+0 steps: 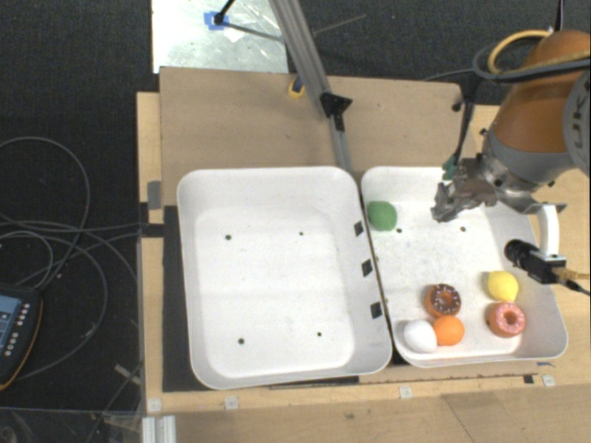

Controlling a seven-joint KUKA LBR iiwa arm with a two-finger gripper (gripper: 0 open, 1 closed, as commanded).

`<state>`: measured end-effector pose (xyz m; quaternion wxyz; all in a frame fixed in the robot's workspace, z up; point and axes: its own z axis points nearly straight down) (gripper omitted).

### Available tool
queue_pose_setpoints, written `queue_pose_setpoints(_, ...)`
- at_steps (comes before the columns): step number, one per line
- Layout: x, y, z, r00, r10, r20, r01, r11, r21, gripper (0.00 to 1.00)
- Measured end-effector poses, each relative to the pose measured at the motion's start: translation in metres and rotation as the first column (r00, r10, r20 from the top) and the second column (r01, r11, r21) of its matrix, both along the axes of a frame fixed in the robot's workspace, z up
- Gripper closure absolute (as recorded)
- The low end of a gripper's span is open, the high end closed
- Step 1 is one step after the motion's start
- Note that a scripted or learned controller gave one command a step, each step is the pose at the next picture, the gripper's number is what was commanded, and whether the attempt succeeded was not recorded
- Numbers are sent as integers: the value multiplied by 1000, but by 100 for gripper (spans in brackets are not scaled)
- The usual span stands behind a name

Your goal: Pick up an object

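While the pincer [446, 207] hovers, a green ball [381, 215] lies nearby.

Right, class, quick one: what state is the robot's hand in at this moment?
Hand: above the right bin, nothing seen in it; open or shut cannot be told.

One fixed overhead camera, slanted down on both white bins [277, 275], moderately far; arm [540, 123] enters right.

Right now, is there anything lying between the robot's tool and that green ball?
No. In the camera view, the stretch between the tool and the green ball is bare white floor of the right bin.
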<state>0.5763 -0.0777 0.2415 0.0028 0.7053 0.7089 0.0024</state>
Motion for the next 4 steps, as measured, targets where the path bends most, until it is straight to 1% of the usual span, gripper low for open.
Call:
queue_pose_setpoints(1, 2, 0, 54, 1000, 0, 1, 0, 1000, -1, 100)
queue_pose_setpoints(2, 21, 48, 30, 1000, 5, -7, -5, 1000, 2, 100)
queue_pose_setpoints(3, 40, 93, 30, 1000, 5, -4, -5, 1000, 2, 100)
queue_pose_setpoints(4, 53, 151, 13, 1000, 5, -6, -5, 1000, 3, 100)
